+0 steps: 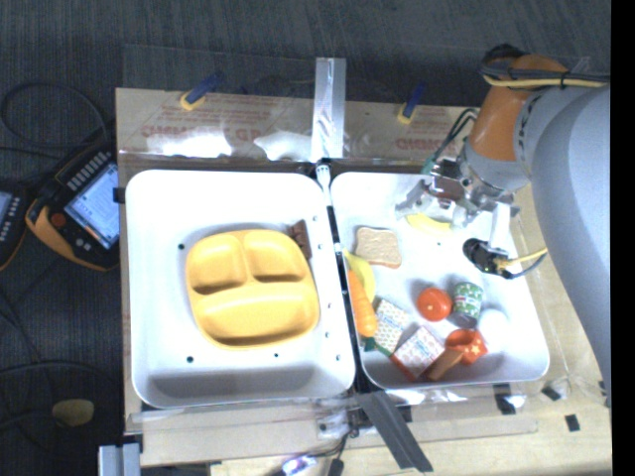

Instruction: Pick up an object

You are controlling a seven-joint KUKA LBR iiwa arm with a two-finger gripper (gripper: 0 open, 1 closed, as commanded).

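My gripper (438, 200) is low in the far right corner of the right bin (536, 350), under the orange-banded wrist (499, 127). A pale yellow object (429, 220) lies just beneath it, partly hidden. Loose in that bin are a slice of toast (378, 247), a red tomato (434, 303), a green can (467, 298), a red pepper (466, 343), a patterned box (419, 348), and a carrot (361, 305) with a banana (363, 272) along the left wall.
The left bin (159, 365) holds a yellow divided plate (252, 286) and a small brown item (300, 234) at its far right corner. A handheld pendant (84, 206) and cables lie on the floor to the left. The arm's grey body (585, 206) covers the right side.
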